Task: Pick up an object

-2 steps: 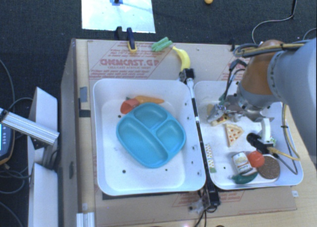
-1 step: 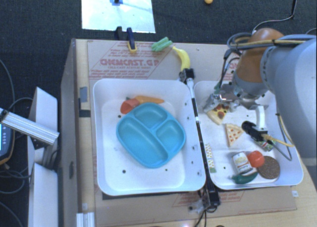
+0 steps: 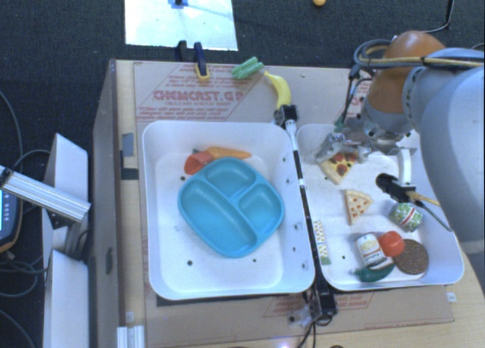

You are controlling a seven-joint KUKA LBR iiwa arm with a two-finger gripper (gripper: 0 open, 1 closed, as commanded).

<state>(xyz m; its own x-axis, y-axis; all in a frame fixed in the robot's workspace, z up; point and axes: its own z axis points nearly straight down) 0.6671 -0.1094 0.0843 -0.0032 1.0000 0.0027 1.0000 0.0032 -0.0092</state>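
Observation:
My gripper (image 3: pixel 339 146) hangs over the back left part of the right bin (image 3: pixel 447 267), the grey arm reaching in from the right. Directly in front of it lies a pepperoni pizza slice (image 3: pixel 340 167), close to or touching the gripper; I cannot tell which. A second, plainer pizza slice (image 3: pixel 356 204) lies further forward. Toward the front right are a green-and-white can (image 3: pixel 407 217), a small tin (image 3: pixel 369 248), a red-orange piece (image 3: pixel 392 242), a brown cookie (image 3: pixel 412 258) and a green pepper (image 3: pixel 373 271).
The left bin (image 3: pixel 170 263) holds a blue divided plate (image 3: pixel 229 206), a carrot (image 3: pixel 227 153) and a red piece (image 3: pixel 197 163). Behind the bins, a banana (image 3: pixel 280 89) and a green toy (image 3: pixel 247 68) lie on the cardboard.

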